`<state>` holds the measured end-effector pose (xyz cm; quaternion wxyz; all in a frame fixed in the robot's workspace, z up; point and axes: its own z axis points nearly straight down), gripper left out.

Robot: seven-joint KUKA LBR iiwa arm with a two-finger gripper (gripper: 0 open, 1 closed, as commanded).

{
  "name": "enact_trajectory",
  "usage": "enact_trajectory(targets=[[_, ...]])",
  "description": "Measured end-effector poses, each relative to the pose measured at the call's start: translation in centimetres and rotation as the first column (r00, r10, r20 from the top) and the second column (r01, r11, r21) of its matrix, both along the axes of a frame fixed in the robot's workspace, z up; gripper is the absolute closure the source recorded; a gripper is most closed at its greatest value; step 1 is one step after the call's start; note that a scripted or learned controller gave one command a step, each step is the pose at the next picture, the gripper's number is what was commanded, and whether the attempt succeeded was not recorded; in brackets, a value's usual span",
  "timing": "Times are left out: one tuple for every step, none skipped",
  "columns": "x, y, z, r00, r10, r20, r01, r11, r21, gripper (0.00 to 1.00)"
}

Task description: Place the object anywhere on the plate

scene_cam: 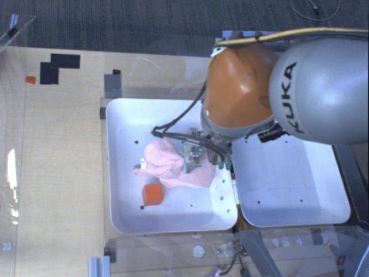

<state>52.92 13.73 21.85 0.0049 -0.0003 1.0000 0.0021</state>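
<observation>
Clearly the crumpled pink cloth (173, 165) in the left white bin (118, 154) is soft, light and floppy; I'd pinch a raised fold. My claw (193, 159) sits at its right edge, its state I cannot tell.

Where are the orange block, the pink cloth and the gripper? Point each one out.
orange block (153, 194): camera view, on its top face.
pink cloth (164, 160): camera view, on the bunched left part.
gripper (192, 158): camera view, at its metal tip, over the cloth's right side.

Pincer (193, 157) over pink cloth (167, 163), orange block (153, 194) nearby
</observation>
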Motion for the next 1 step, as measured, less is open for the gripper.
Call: enact_trajectory(targets=[[-0.2, 5.08, 0.77, 1.0, 0.002, 0.0, -0.002, 1.0, 0.001, 1.0]])
